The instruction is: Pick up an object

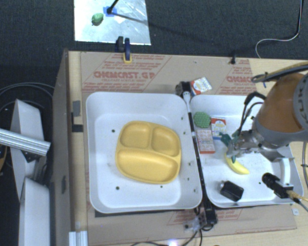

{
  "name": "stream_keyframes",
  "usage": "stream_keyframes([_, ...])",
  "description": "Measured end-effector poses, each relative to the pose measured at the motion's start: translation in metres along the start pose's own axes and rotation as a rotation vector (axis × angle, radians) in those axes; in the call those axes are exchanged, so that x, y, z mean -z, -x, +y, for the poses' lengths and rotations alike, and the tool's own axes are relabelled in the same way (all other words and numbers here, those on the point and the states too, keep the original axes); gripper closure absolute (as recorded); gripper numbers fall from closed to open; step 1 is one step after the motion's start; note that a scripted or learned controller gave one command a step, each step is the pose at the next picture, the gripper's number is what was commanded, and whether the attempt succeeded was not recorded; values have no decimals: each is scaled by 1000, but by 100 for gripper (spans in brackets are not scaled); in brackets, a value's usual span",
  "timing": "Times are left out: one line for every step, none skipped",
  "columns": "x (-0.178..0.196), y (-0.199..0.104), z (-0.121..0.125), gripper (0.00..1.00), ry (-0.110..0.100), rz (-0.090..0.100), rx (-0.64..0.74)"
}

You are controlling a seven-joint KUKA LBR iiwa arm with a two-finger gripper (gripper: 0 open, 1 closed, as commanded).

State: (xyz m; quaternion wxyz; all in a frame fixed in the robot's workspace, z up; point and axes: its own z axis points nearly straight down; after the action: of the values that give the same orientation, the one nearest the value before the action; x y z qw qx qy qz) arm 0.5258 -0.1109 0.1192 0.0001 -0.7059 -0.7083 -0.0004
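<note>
Since the tabletop [143,68] carries both bins, your arm [285,109] reaches over the right bin [256,193]. Left bin [100,137] has the yellow tray [146,150]. Claw [237,146] sits over the banana [237,166]; can't tell its state.

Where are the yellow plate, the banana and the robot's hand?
yellow plate [148,151]: camera view, middle of the divided plate.
banana [238,166]: camera view, on its curved body.
hand [237,143]: camera view, at its tip above the banana.
</note>
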Motion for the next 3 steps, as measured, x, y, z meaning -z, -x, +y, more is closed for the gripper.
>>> stream_keyframes([0, 1, 0, 0, 0, -1, -1])
stream_keyframes([-35, 1, -4, 0, 0, -1, -2])
stream_keyframes([-25, 1, -4, 100, 1, 0, -1])
